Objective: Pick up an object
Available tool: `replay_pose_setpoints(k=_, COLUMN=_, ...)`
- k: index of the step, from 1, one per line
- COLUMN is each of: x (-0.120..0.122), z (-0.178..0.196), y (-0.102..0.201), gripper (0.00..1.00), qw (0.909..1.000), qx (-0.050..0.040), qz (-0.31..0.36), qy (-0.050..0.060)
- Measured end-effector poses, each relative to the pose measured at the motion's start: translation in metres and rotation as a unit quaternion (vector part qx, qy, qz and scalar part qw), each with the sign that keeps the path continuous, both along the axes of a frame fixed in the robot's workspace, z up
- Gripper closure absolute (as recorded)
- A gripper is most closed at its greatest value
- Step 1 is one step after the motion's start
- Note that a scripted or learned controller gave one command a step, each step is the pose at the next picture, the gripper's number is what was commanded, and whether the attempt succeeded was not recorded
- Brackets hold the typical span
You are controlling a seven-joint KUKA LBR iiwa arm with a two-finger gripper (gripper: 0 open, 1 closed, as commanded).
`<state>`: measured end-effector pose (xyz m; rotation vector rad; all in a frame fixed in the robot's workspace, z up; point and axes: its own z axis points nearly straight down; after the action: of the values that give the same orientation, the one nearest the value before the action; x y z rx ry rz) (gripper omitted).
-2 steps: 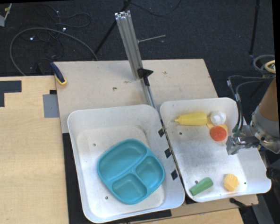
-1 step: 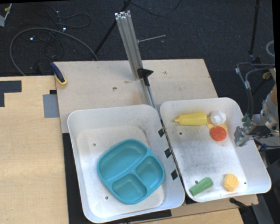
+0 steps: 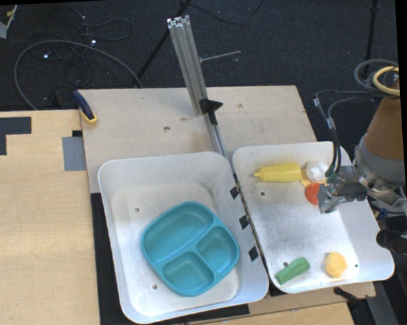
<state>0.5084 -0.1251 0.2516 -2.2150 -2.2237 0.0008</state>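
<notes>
My gripper (image 3: 327,200) hangs low over the right bin (image 3: 298,242) near its right wall, with the grey arm and orange band behind it. An orange ball-like object (image 3: 312,193) lies right against the gripper's left side, partly hidden by it. A small white object (image 3: 315,170) sits just above it. A yellow bottle-shaped toy (image 3: 280,173) lies along the bin's far side. A green cylinder (image 3: 292,270) and a yellow lump (image 3: 335,264) rest near the front edge.
The left bin (image 3: 123,197) holds a teal divided plate (image 3: 189,247). An upright metal post (image 3: 187,63) stands behind the bins, with black clips along the ridge between them. Cables run down at the right beside the arm.
</notes>
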Motion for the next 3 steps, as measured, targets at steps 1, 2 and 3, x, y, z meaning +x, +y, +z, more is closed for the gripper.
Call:
replay_pose_setpoints(k=1, x=0.018, z=0.005, y=0.046, gripper=1.00, qw=1.0000, qx=-0.0001, qz=0.000, qy=0.000)
replay_pose_setpoints(k=2, x=0.032, z=-0.003, y=0.086, gripper=1.00, qw=1.0000, qx=-0.0004, qz=0.000, qy=0.000)
replay_pose_setpoints(k=3, x=0.058, z=-0.010, y=0.130, gripper=1.00, qw=1.0000, qx=-0.0004, qz=0.000, qy=0.000)
